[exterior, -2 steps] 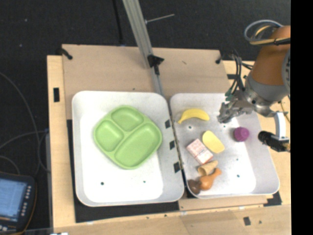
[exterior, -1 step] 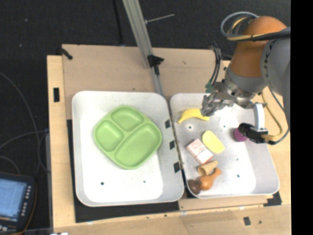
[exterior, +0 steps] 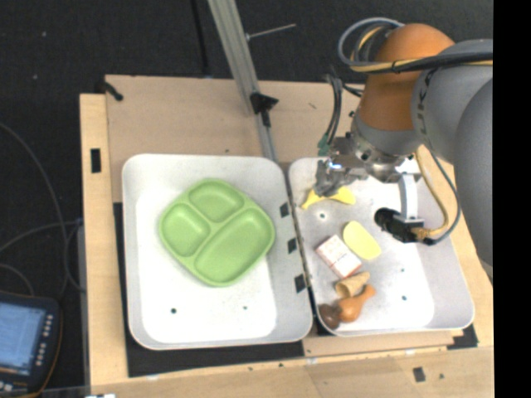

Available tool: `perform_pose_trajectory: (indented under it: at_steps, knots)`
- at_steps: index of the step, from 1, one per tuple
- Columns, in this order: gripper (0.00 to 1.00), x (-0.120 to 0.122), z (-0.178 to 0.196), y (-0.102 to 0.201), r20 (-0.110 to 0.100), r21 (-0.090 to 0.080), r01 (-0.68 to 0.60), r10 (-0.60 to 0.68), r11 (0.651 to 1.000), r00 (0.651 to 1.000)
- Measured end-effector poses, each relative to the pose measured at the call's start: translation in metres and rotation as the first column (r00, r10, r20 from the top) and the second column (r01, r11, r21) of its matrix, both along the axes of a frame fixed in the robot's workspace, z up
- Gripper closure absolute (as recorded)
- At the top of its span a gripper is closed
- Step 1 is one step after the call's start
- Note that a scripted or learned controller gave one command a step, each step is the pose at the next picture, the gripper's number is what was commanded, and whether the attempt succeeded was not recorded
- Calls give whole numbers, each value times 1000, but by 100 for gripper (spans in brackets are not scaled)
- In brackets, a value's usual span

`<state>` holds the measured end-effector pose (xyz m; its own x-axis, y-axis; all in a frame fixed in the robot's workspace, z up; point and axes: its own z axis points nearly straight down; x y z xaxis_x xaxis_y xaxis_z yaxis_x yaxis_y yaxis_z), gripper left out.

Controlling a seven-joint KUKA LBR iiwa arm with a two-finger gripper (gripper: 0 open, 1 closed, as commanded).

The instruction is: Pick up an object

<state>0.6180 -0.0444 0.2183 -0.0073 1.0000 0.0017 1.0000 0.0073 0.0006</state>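
My gripper (exterior: pixel 333 175) hangs low over the far left corner of the right bin (exterior: pixel 444 293). Directly under it lies a yellow, banana-like piece (exterior: pixel 338 196), partly covered by the gripper; whether the two touch is unclear. Nearer the front of the same bin are a pale yellow oval (exterior: pixel 362 240), a small white and red box (exterior: pixel 338 255), a tan cone-shaped piece (exterior: pixel 353 285) and an orange and brown pear-shaped piece (exterior: pixel 348 308).
The left bin (exterior: pixel 149 305) holds a green divided plate (exterior: pixel 217 232). A slanted metal pole (exterior: pixel 241 60) rises behind the bins. A black connector (exterior: pixel 397 223) and cables hang from the arm over the right bin.
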Motion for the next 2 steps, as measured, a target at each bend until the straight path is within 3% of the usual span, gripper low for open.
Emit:
perform_pose_trajectory:
  at_steps: [2]
  knots:
    - [100, 33, 17, 105, 2, 0, -1, 1, 1000, 1000]
